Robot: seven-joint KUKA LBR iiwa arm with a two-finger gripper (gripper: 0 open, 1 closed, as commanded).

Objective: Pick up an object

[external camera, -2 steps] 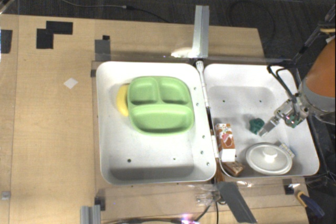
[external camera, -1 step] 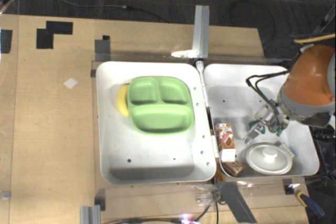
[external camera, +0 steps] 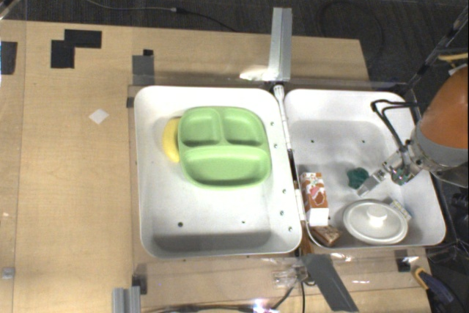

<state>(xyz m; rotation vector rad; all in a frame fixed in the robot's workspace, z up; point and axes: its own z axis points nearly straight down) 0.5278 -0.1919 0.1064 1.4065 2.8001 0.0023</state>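
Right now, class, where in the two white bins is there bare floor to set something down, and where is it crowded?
Left bin: a bare strip along the near edge, below the green divided plastic tray. Right bin: the far half is bare. Crowded: its near edge, with the small red-and-white carton, round white lid, teal piece and gripper.

Looking smooth plastic: green tray (external camera: 222,145), white bins (external camera: 212,231); looking matt, pale wood: bench (external camera: 66,179); showing printed card: small carton (external camera: 314,190).

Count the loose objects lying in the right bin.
4: a small green object mid-bin, a white round lid at the front, a printed carton along the left wall, and a brown piece in the front-left corner. The arm may hide others.
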